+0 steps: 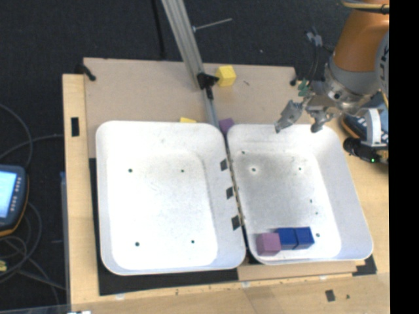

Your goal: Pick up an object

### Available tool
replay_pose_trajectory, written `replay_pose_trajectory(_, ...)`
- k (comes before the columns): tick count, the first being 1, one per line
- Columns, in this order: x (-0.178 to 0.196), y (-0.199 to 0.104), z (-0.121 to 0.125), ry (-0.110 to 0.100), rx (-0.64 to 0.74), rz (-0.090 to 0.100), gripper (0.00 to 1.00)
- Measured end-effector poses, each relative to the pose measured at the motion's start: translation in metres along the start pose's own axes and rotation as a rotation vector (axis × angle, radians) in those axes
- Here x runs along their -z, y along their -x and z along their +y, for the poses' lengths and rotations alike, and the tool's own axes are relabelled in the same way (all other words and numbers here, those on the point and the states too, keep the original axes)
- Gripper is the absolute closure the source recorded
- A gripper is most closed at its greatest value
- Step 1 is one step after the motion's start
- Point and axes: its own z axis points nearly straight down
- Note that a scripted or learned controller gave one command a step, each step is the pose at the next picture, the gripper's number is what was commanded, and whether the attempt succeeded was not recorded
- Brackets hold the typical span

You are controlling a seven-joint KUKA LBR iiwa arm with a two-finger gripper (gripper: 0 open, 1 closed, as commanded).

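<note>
In the right bin point(340, 195), near its front edge, a purple cube point(268, 243) sits beside two blue cubes point(294, 237) that touch each other. My gripper point(302, 121) hangs over the far edge of the right bin, well away from those cubes. Its two fingers are spread apart with nothing between them. The grey arm with its orange band point(363, 34) comes in from the upper right.
The left bin point(111, 195) lies beside the right one. A yellow block point(226, 75) rests on the bench behind the bins, a small purple block point(226, 125) and a yellow piece point(188, 120) at the bins' far rims. A slanted metal post point(183, 31) rises behind them.
</note>
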Motion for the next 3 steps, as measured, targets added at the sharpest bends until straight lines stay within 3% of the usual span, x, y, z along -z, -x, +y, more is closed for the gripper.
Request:
replay_pose_trajectory(1,-0.144,-0.002,-0.030,-0.007,-0.005,0.003,0.00)
replay_pose_trajectory(2,-0.172,0.079,-0.010,0.001,-0.009,-0.001,0.00)
replay_pose_trajectory(3,-0.114,0.038,-0.084,0.002,-0.006,0.001,0.00)
